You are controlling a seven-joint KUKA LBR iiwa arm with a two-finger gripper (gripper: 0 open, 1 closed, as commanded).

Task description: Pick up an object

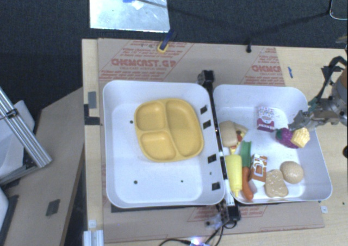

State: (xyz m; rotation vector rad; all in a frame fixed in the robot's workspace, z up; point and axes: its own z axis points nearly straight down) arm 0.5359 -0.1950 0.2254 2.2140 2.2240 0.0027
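Reaching in from the right edge, the grey arm slants low over the right bin [312,130], its end effector [300,121] just above a toy corn cob [299,137] with a purple end; whether it grips is unclear. Nearby lie a small carton [266,118], toy cookies [284,178] and a banana [234,170]. A yellow divided plate [168,130] sits in the left bin [117,147].

1. Bright, even overhead light across both white bins [114,147], with only soft, faint shadows
2. Strong glare on the silvery sheet [129,0] at upper left of the frame
3. Fairly sharp at centre, slightly soft and grainy toward the dark carpet [38,27] edges
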